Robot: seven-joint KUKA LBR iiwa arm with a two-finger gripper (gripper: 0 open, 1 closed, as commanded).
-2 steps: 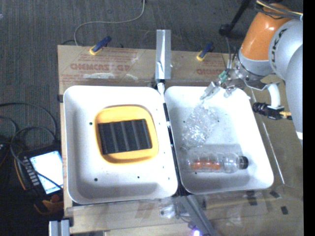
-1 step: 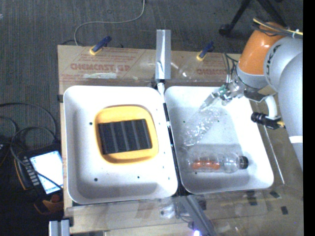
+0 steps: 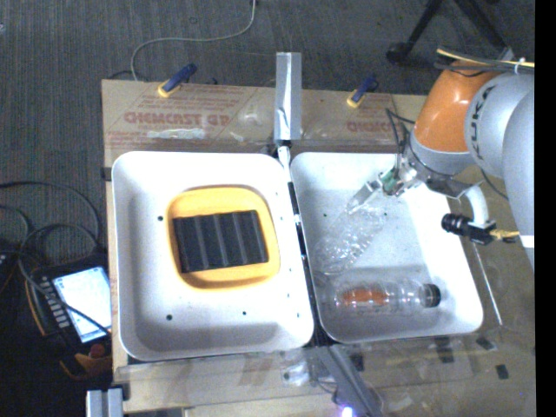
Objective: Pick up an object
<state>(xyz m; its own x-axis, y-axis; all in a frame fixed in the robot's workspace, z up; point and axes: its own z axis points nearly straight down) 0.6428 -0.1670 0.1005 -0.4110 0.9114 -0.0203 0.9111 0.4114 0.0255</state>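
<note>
We take the centre divider (image 3: 287, 159) btwn the two bins as our ref. Well left of it, in the left bin (image 3: 139, 320), lies a yellow tray w/ a dark ribbed insert (image 3: 221, 237), flat and mid-bin, away from the arm. Just right of the divider, the right bin (image 3: 452, 324) holds a crumpled clear plastic bottle (image 3: 347, 233), lying diagonal from near the divider up toward the gripper (image 3: 393, 183). Below it, right of the divider and near the bin's front wall, lies a second clear bottle w/ an orange label (image 3: 387, 296), on its side, cap end pointing away from the divider.

The gripper sits farthest right of the divider, at the upper tip of the crumpled bottle, under the orange band. Fingers: we can't tell if spread or closed, too small and blurred vs the clear plastic. Whether the bottle is betw them, we can't tell either.

Risks, our judgement: clear crushed plastic is thin and springy, so a pinch at the very tip could slip off or just fold it. The bottle could drag vs the labelled one on lift. The bin's back wall is near the wrist, so little room to re-angle.
</note>
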